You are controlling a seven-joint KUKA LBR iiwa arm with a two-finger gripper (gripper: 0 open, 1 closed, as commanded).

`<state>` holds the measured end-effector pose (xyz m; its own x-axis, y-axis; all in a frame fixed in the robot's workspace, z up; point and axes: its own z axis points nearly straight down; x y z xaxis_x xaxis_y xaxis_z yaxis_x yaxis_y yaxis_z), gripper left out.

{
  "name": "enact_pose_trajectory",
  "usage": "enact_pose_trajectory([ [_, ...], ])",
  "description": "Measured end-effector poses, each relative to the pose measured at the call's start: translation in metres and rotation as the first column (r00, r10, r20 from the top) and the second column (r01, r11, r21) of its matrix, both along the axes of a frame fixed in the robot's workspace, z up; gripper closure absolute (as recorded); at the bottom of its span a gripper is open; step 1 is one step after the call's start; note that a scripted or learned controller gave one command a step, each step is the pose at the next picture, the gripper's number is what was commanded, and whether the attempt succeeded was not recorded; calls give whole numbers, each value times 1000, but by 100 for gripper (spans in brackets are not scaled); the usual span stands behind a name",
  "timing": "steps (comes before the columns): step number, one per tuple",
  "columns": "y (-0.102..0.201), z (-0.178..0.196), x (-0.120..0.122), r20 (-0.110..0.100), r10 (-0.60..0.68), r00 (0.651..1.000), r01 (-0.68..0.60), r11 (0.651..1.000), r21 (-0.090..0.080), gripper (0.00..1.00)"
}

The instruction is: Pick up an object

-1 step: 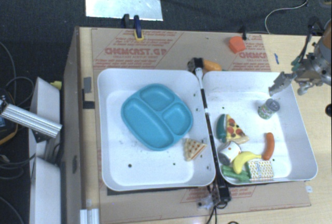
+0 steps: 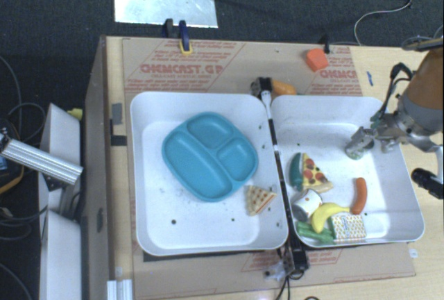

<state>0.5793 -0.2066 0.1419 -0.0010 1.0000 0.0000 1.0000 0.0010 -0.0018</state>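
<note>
A grey arm [image 2: 423, 94] reaches in over the right bin [image 2: 333, 118], its gripper [image 2: 361, 144] low near the bin's upper right corner; whether the jaws are wide or narrow cannot be told. Toy food crowds the bin's lower left corner: pizza slice [image 2: 313, 175], banana [image 2: 325, 214], sausage [image 2: 358, 195]. A blue plate [image 2: 208, 156] fills the left bin [image 2: 156, 222].

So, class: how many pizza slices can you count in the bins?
2. One pizza slice lies in the right bin; one lies in the left bin beside the blue plate. Others may hide under the toy pile.
</note>
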Motion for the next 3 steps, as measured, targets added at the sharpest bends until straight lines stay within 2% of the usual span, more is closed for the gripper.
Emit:
enact_pose_trajectory([
  [1, 0, -58, -37, 3, 0, 1000, 0, 1000, -1, 0],
  [2, 0, -58, -76, 3, 0, 1000, 0, 1000, 0, 0],
  [3, 0, -47, -74, 6, 1, 1000, -1, 1000, 0, 100],
])
